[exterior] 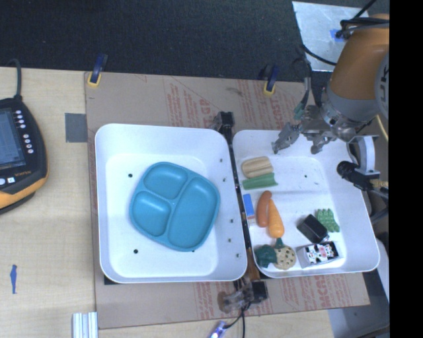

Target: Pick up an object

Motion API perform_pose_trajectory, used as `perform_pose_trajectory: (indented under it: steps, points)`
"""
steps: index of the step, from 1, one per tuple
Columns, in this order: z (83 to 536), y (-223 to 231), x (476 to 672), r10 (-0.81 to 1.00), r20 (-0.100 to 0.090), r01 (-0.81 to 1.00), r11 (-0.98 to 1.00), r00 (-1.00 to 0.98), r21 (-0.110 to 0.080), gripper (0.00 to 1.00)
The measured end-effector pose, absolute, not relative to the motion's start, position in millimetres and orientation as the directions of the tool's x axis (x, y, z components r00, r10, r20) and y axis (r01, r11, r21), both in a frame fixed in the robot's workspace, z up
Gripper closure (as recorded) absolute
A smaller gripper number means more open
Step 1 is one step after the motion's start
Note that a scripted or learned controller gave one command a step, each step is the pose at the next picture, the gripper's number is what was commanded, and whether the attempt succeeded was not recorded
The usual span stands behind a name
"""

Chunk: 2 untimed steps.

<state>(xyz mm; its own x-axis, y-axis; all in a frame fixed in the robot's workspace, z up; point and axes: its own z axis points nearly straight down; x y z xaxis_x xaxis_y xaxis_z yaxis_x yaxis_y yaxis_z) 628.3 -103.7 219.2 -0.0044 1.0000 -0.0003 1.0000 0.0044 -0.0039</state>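
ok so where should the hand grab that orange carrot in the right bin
Grip the carrot across its middle, coming straight down. It lies flat, long axis running top to bottom of the view, with bare bin floor to its right; the blue piece sits close on its left.

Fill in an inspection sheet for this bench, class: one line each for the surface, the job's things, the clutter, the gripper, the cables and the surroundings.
Surface: left bin and right bin, both white, side by side on brown board.
Job's things: right bin holds a carrot, a tan and green block, a black block, a green piece, a cookie and a printed card.
Clutter: blue divided plate in the left bin.
Gripper: gripper open, holding nothing, above the right bin's far edge.
Cables: black cables beside the arm.
Surroundings: handheld pendant at left; clamps on the board's far edge.
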Motion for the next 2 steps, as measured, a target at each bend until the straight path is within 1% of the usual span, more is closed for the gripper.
perform_pose_trajectory:
  steps: [1,2]
  points:
    - [191.4,-59.1,611.0,1.000,-0.002,1.000,0.007,-0.007,-0.005,0.00]
    - [191.6,-61.8,535.8,1.000,-0.001,1.000,0.005,-0.005,-0.005,0.00]
